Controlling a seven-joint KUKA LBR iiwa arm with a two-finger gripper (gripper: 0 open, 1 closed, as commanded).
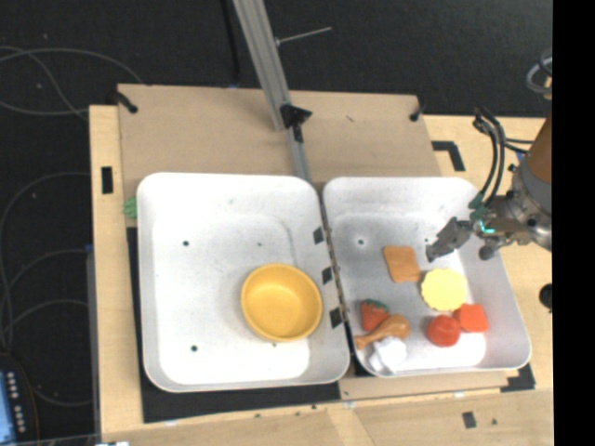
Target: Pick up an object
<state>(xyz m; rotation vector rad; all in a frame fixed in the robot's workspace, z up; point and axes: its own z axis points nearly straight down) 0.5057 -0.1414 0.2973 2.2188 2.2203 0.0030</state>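
**Pincer poised above the right bin**

The pincer (462,240) hangs spread wide, holding nothing — just above the yellow disc (443,289) in the right bin (400,198). It looks light, stiff, slick; grip across its edges.

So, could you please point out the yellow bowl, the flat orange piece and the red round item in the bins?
yellow bowl (282,302), camera view, on its inner floor.
flat orange piece (403,264), camera view, on the middle of its top face.
red round item (442,331), camera view, on its top.
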